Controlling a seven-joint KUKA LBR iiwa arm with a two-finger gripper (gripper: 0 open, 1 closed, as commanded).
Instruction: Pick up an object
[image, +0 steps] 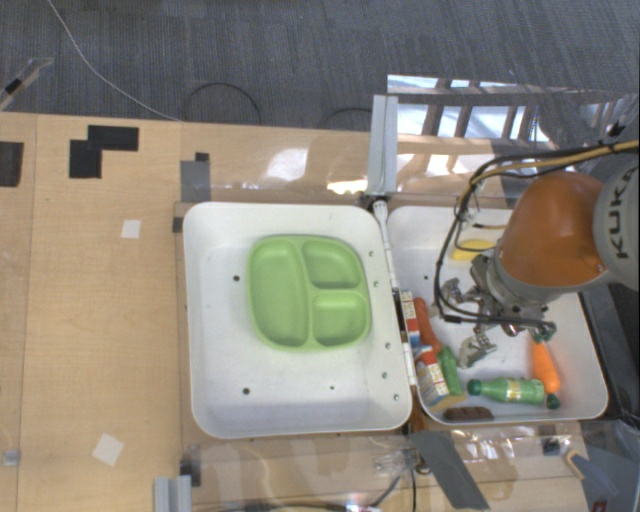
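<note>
Down in front, the green bottle (514, 391) lies crowded in the right bin (598, 398), jaws (478, 345) hanging open just above, so they might bump the carrot (545, 368) or pinch nothing.

Grey ribbed carpet (250, 50) runs along the far side, with a thin pale cable (100, 70) trailing across it. The bench (90, 300) is light wood, marked with black squares (100, 148) near its far edge and a few small pale tags (131, 229). Metal brackets (196, 180) stand on it. Behind, a metal frame (480, 105) catches bright glare, and light shines off the bench surface nearby.
</note>
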